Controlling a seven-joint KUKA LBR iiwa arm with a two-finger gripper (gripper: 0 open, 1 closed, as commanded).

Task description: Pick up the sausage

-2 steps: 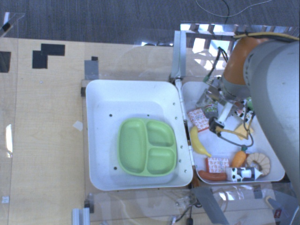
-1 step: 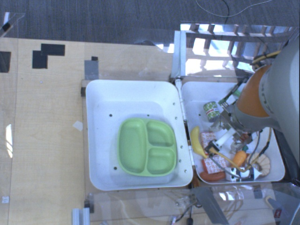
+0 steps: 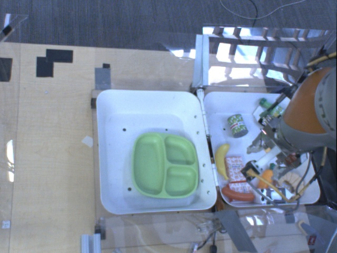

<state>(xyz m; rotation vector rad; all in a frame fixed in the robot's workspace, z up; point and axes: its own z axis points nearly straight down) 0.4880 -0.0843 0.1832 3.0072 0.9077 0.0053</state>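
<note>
Clutter crowds the gripper [image 3: 258, 175] as it hangs low over the near end of the right bin [image 3: 210, 107]; how far its jaws stand apart cannot be told from this slanted overhead view, and nothing is seen held between them. The grey arm [image 3: 308, 123], with its orange band above the wrist, reaches in from the right and bends down over the bin, covering much of its right half. The sausage [image 3: 238, 195] lies flat along the bin's near wall, to the lower left of the gripper and apart from it. Just above the sausage rests a red-and-white packet [image 3: 235, 174], with a yellow banana [image 3: 221, 159] lying lengthwise to the packet's left. A small orange item [image 3: 266, 176] sits close beside the gripper. A green can [image 3: 237, 125] lies on its side farther back, well clear of the sausage, and a green-and-white item [image 3: 267, 107] lies near the far right corner. In the left bin [image 3: 113, 141], a green divided plate [image 3: 165, 165] sits alone.
</note>
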